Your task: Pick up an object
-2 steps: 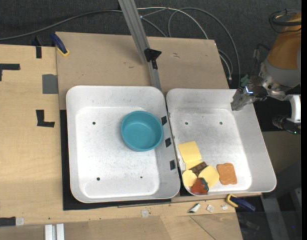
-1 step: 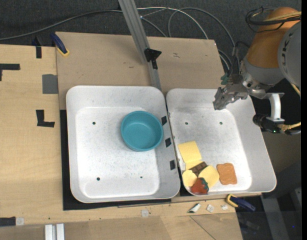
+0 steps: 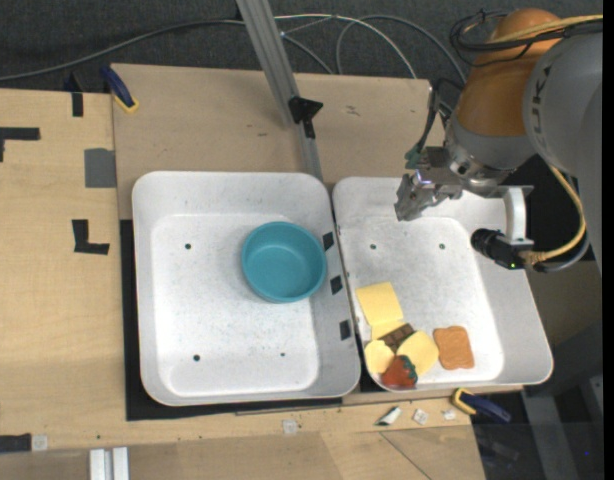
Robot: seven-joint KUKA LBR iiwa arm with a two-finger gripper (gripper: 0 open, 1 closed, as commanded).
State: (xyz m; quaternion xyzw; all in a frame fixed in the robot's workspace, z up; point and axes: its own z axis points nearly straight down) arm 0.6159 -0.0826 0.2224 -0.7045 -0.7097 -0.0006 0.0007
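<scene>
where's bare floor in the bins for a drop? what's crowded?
Left bin: bare floor all around the blue bowl, widest toward its left wall and near edge. Right bin: bare middle between the gripper at the far end and the yellow block. Crowded: near end, yellow blocks, orange piece, red item.

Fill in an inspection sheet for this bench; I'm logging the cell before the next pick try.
Surface: wooden bench with black tape marks, bearing a left bin and a right bin side by side.
Job's things: teal bowl in the left bin; yellow block, orange piece, red piece and another yellow piece clustered at the right bin's near end.
Clutter: small white bits on the bench edge below the right bin.
Grippers: pincer over the right bin's far end, holding nothing visible.
Cables: black cables behind the bench.
Surroundings: grey pole slanting over the bench.
</scene>
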